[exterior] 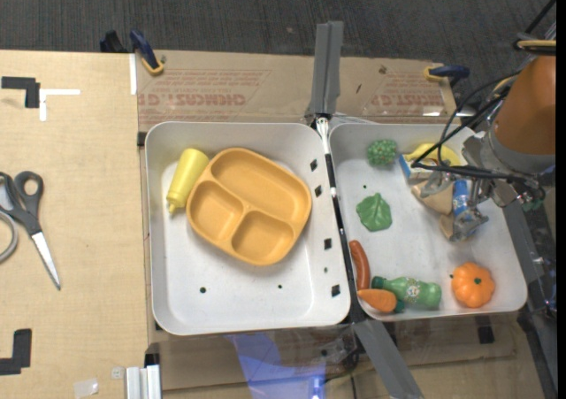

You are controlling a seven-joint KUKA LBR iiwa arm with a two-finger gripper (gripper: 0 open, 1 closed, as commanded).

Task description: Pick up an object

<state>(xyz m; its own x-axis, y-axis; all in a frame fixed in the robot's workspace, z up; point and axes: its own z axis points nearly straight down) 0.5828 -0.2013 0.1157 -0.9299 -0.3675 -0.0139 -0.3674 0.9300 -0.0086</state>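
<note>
Nearest, along the front wall of the right bin [513, 251]: a toy pumpkin [473, 286] in the corner, then a green bottle-shaped toy [414, 292] lying on its side, touching a carrot [378, 300], with a red sausage [358, 263] just behind against the left wall.

Further in, on the open floor of that bin: a flat green leaf [375, 211] lying well apart from everything else.

Level with the leaf, toward the right wall: the gripper [464, 216], low in the bin under the orange-banded wrist, tangled visually with black cables. Right against it, a tan crumpled thing [433, 192], probably the target, though hard to identify. Cannot tell whether the claw is released or clenched, nor whether anything sits inside it.

Beyond, at the far wall: a broccoli floret [382, 153] and a yellow piece [442, 157] partly hidden by cables.

Across the divider, in the left bin [159, 282]: an orange divided plate [249, 205] with a yellow mustard bottle [186, 178] leaning at its far-left edge. Out on the bench, scissors [31, 211].

Likely trouble from here: gripping a loose fold of the tan thing and losing it on the lift; pushing it against the right wall instead of enclosing it; snagging a cable; coming up with nothing at all.
</note>
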